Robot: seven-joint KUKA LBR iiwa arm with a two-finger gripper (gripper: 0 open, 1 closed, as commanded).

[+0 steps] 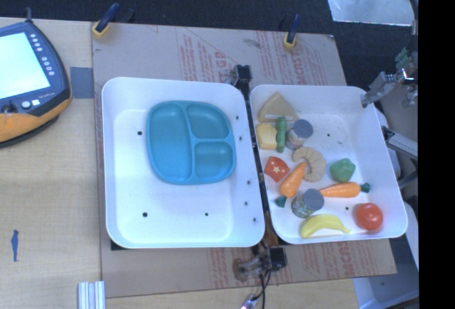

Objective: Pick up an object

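Tool: the tool (389,86) sits at the right edge of the scene, just over the far right corner of the right bin (375,131); whether it is apart or together cannot be told, and nothing is seen in it.
Closest to the tool: a grey can (302,130) and a green toy pepper (342,170) lie in the right bin, both apart from the tool.
A little further: a beige wedge (277,105), a yellow block (266,136) with a small green vegetable (281,133) against it, and a tan ridged piece (311,160).
Further still: a long carrot (341,190), a red tomato (368,216), a second carrot (292,180) touching a red strawberry-like toy (276,168), a second grey can (307,202) and a yellow banana (324,226) — all low in the same bin.
Beyond that bin: the left bin (128,222) holds a blue divided plate (190,142).
Farthest from the tool: an orange-edged control tablet (25,80) rests on the tabletop (50,194).
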